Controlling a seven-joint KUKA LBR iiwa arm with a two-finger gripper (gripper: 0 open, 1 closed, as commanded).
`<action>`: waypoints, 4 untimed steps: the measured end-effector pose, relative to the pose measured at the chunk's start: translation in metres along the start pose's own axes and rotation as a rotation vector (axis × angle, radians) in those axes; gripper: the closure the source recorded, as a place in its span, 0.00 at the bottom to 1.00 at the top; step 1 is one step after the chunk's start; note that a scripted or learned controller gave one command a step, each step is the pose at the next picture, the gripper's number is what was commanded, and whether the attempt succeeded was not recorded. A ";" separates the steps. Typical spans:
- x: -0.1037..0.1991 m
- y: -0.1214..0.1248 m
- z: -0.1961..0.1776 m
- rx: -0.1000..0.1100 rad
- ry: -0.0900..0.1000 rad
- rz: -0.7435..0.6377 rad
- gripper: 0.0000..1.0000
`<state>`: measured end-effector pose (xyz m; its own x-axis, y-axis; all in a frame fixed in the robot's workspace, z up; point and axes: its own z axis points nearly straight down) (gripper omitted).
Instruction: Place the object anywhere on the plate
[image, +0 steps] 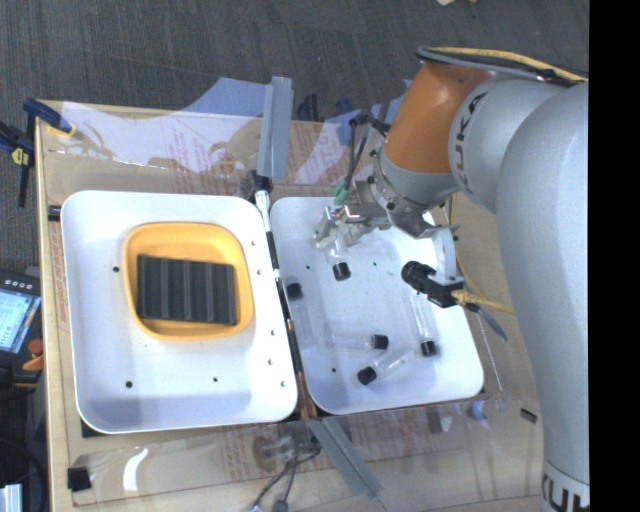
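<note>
The grey arm with its orange band reaches in over the right shallow white bin, and its jaws hang low near that bin's far left corner. Whether they are open or closed on anything I cannot tell; the metal parts there blur together. Several small clear vials with black caps lie scattered over the right bin's floor, one black-capped piece just below the jaws. The plate, a yellow rounded-square dish with a dark ribbed insert, sits in the left white bin, well apart from the arm, with nothing from the right bin on it. This looks like the picking step, not yet the carrying one. The next move calls for a secure hold on one vial, a lift clear of the dividing rims, then travel left over the plate.
</note>
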<state>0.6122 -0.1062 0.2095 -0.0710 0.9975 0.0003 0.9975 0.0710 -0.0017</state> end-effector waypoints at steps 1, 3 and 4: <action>0.051 0.006 -0.007 0.004 0.001 -0.272 1.00; 0.063 0.006 0.018 0.002 0.000 -0.403 0.00; 0.113 -0.023 -0.035 -0.001 -0.001 -0.495 0.00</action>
<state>0.5813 0.0052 0.2443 -0.5361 0.8442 -0.0002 0.8442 0.5361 -0.0005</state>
